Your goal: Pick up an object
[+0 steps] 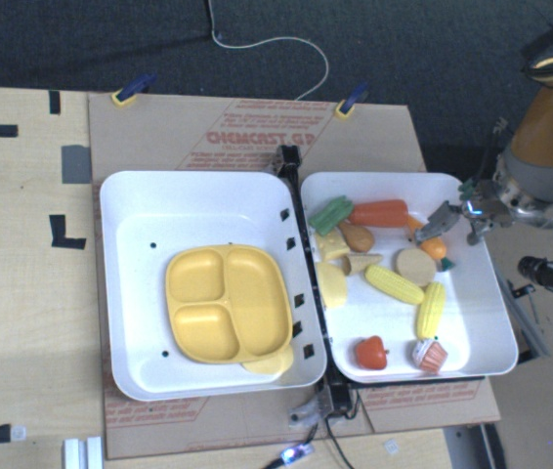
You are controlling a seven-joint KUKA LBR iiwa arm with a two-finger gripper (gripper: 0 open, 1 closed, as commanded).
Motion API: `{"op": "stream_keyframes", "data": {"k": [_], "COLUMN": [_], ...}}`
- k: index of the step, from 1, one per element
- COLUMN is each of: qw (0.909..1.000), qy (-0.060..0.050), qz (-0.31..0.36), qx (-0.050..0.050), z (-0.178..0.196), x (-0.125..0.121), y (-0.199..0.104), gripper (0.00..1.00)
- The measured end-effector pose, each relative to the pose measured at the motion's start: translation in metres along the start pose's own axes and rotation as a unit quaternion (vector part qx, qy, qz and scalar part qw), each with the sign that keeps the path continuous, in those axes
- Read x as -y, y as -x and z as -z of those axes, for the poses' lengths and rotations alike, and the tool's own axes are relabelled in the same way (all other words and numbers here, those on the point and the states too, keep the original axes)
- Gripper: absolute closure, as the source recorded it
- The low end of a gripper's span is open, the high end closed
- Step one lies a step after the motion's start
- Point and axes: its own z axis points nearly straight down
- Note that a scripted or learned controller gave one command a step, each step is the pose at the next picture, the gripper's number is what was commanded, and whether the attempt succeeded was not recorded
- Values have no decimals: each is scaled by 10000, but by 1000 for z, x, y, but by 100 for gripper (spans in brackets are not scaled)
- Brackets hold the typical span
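The right bin (pixel 482 301) holds several toy foods: a green vegetable (pixel 330 213), a red-orange carrot (pixel 380 213), a brown piece (pixel 358 236), yellow cheese pieces (pixel 331 283), two corn cobs (pixel 394 283) (pixel 431 309), a beige disc (pixel 414 265), a small orange (pixel 436 249), a red pepper (pixel 371 353) and a pink-and-white piece (pixel 432 357). My gripper (pixel 456 225) hovers over the right bin's upper right part, just above the small orange. Its fingers are spread open and hold nothing.
The left bin (pixel 130 262) holds a yellow divided plate (pixel 228 301) with a pale yellow piece (pixel 267 363) poking out under its lower edge. Both bins rest on a cardboard sheet (pixel 247 135). A white cable (pixel 276 47) loops behind.
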Motion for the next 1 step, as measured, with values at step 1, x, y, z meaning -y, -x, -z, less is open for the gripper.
{"op": "stream_keyframes", "data": {"k": [1], "qw": [10000], "qy": [51], "qz": [16], "qx": [13], "z": [6], "x": [-3], "y": [0], "gripper": [0]}}
